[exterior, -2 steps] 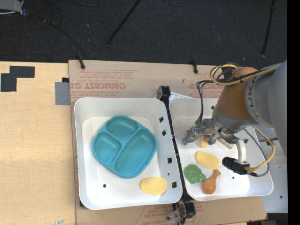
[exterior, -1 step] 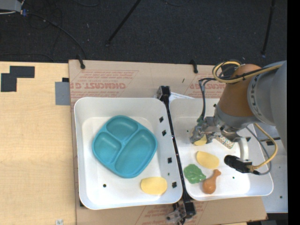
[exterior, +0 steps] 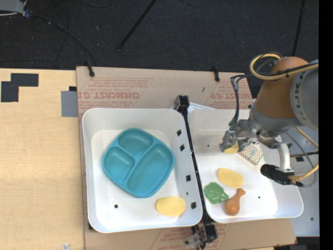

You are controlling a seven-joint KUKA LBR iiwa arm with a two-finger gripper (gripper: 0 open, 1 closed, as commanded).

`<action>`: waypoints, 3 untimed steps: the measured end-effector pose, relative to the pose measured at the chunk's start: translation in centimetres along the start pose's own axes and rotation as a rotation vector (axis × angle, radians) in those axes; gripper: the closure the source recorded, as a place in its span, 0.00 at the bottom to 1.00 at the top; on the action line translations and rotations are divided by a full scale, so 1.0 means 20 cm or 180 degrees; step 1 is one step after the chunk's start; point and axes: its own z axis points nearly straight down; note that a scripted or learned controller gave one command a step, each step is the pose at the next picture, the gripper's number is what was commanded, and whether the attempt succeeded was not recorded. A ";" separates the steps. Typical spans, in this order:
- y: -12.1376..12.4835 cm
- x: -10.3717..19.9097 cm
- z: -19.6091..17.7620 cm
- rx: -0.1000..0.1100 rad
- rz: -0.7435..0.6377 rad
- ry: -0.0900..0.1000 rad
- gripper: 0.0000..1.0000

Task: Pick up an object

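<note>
Lying in the right bin (exterior: 291, 204) are one yellow piece (exterior: 230, 177), one green piece (exterior: 215, 193), one orange drumstick (exterior: 234, 201) and one patterned packet (exterior: 251, 152). The gripper (exterior: 229, 142) hangs just beside the packet; its grip cannot be told.

The left bin (exterior: 99, 191) holds one teal divided plate (exterior: 138, 162) and one yellow piece.

yellow item (exterior: 232, 150) half hidden under gripper (exterior: 229, 142), arm (exterior: 291, 95) cropped right

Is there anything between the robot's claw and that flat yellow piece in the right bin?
Nothing visible does. The gripper sits near the bin's back, and bare white floor lies between it and the yellow piece.
</note>
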 end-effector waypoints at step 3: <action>-0.05 0.28 -0.45 0.0014 -0.0032 0.0008 1.00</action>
